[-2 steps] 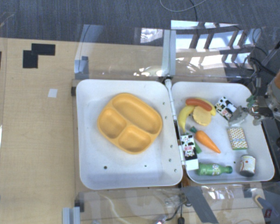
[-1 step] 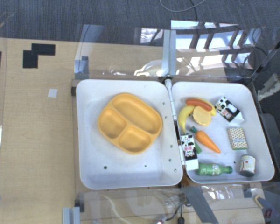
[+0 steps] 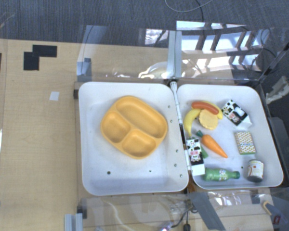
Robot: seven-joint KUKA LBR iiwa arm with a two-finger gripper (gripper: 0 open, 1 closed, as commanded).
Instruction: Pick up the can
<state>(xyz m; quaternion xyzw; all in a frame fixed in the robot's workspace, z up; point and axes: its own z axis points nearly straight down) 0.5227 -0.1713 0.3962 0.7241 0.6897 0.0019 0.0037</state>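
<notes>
The can (image 3: 255, 170) is a small tin with a pale label, standing in the near right corner of the right bin (image 3: 260, 100). A green bottle (image 3: 221, 175) lies on its side just left of the can, with a small gap between them. A beige cracker-like block (image 3: 244, 142) lies a little behind the can.
The right bin also holds a banana (image 3: 190, 120), a sausage (image 3: 205, 107), a round yellow piece (image 3: 208, 121), a carrot (image 3: 215, 146) and two cow-print cartons (image 3: 234, 112) (image 3: 195, 152). The left bin (image 3: 91, 177) bears a yellow divided plate (image 3: 133, 126).
</notes>
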